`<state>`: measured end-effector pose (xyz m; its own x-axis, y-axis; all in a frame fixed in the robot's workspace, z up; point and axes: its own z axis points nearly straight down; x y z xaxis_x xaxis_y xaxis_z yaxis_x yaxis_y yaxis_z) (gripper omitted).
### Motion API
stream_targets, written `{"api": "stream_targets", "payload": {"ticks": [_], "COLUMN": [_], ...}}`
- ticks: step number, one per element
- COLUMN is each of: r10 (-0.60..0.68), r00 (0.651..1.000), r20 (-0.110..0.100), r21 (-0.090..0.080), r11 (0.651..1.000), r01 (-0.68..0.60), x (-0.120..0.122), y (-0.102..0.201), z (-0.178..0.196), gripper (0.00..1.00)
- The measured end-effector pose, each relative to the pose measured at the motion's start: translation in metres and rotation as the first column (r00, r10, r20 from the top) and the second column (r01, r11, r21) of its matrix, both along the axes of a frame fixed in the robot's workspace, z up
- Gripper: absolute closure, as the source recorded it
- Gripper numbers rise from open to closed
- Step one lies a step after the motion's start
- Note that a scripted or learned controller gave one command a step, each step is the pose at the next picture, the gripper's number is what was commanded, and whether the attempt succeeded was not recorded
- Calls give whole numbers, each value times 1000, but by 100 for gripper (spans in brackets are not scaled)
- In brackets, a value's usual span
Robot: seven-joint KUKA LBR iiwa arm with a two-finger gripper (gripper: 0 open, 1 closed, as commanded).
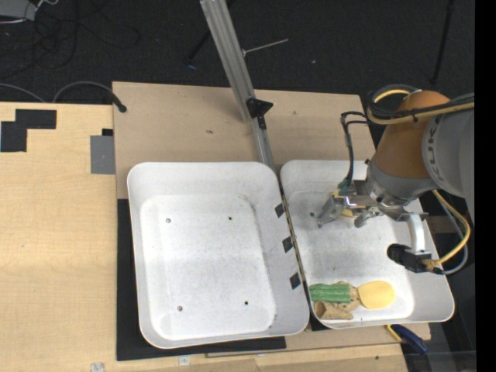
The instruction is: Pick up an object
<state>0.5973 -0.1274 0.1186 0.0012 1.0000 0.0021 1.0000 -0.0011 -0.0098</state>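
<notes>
In the right bin (353,258), three small objects lie together by the front wall: a green ridged piece (329,291), a tan lumpy piece (336,309) just in front of it, and a yellow rounded piece (377,294) to their right. My gripper (339,215) hangs over the back half of that bin, well behind the objects. Its two fingers are spread apart, open, and I see nothing between them. The orange band and grey wrist rise behind it at the right.
The left bin (205,250) sits beside the right one, with black clips (287,243) along their shared wall. A slanted metal rail (232,60) runs down from the back to the bins' junction. A black cable connector (407,256) sticks out near the right bin's right wall.
</notes>
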Motion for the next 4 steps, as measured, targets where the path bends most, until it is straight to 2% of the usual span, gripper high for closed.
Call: {"api": "stream_targets", "payload": {"ticks": [1,2,4], "r10": [-2,-7,2], "r00": [1000,1000,1000], "r20": [8,9,13], "r21": [-2,-1,-3], "r11": [1000,1000,1000], "r01": [2,7,-1], "x": [0,0,0], "y": [1,0,0], "z": [-27,-17,98], "gripper": [0,100,100]}}
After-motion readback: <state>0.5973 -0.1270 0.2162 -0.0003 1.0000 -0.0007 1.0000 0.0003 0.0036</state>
